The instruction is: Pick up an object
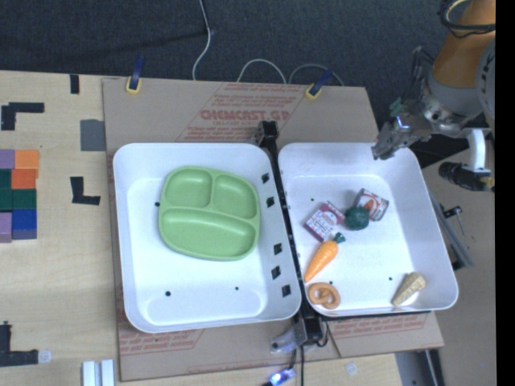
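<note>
Camera view: pincer [385,149] hovering over the right bin's [430,240] far rim, carrying nothing; cannot tell its state
Carrot [323,258]: lying mid-bin, orange with a green tip, near the pretzel [324,295]
Handling: probably light, stiff, smooth plastic; looking slippery
Grip: taking it across the thick middle seeming safest

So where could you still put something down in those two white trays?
Left bin: bare floor below the green plate. Right bin: open between the carrot and the pale piece, and along its top. Crowded around the pink packet.
</note>
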